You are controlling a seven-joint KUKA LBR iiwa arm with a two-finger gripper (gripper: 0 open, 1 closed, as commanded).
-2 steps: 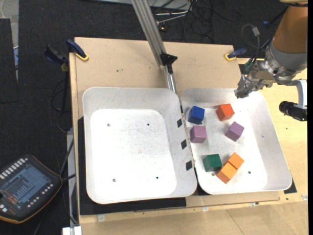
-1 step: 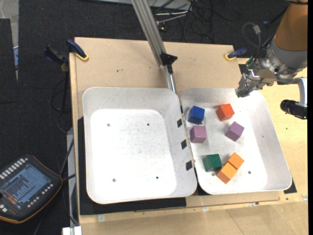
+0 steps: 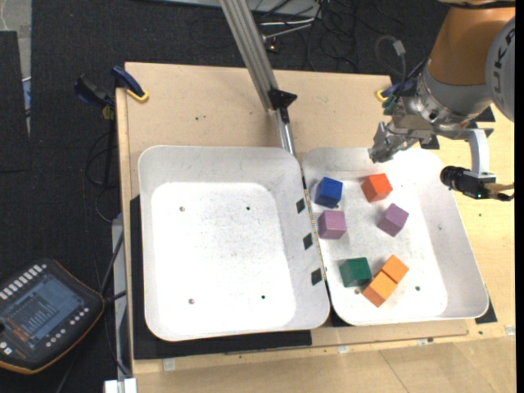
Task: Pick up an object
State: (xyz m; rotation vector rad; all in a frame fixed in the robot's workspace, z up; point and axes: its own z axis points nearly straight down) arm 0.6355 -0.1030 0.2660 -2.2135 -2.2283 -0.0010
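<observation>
The right bin holds several small blocks. A blue cube lies near its left wall, with a purple cube just below it. A red-orange cube sits near the bin's top, and another purple cube lies to its lower right. Lower down are a green cube and two orange cubes touching each other. My gripper hangs over the bin's top edge, just above the red-orange cube, with nothing seen between its fingers.
The left bin lies beside the right one. A metal pole slants down to the gap between the bins. Clamps sit at the bench's back left corner. A teach pendant lies off the bench at lower left.
</observation>
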